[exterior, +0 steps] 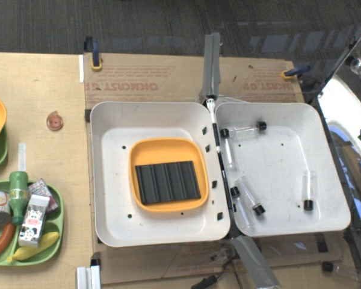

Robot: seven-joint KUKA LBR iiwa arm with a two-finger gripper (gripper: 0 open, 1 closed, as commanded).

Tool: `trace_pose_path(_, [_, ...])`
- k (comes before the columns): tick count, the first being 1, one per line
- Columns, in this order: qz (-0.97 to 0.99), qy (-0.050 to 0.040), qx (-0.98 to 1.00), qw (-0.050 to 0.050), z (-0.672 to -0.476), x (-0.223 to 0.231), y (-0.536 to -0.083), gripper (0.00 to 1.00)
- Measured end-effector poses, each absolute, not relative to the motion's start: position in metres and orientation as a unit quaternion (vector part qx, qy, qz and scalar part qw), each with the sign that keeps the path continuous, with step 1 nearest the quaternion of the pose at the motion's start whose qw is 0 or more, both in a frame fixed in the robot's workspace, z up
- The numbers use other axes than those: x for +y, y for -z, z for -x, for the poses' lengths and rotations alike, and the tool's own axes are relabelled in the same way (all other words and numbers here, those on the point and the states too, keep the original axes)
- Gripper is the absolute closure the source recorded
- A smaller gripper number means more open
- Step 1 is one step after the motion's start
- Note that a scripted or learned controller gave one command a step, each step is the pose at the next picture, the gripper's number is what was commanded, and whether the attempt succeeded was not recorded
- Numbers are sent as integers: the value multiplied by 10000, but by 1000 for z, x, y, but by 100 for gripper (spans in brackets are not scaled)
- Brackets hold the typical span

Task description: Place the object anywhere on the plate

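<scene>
Cardboard-covered bench held two white bins: left bin point(108, 161) carried the orange plate point(168, 152) with a dark ribbed block point(168, 182) lying flat on it, apparently placed; gripper state could not be told.

Two shallow white bins sit side by side mid-frame: the left bin point(108, 221) and the right bin point(331, 215). The left bin holds one yellow plate point(168, 149), and on it lies one dark ribbed block point(168, 182). The right bin holds four clear tubes with black caps: one at upper left point(243, 129), one along the left wall point(227, 161), one at lower left point(248, 198) and one at lower right point(307, 189). At the frame's lower left stands one green tray point(48, 248) of toy food, too jumbled to count.
</scene>
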State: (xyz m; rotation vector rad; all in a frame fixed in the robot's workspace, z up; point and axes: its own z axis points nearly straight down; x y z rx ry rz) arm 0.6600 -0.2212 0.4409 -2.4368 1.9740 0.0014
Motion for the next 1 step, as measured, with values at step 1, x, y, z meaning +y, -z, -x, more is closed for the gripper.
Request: trace_pose_path(1, [8599,-15,5105,25,-660,-211,-440,100])
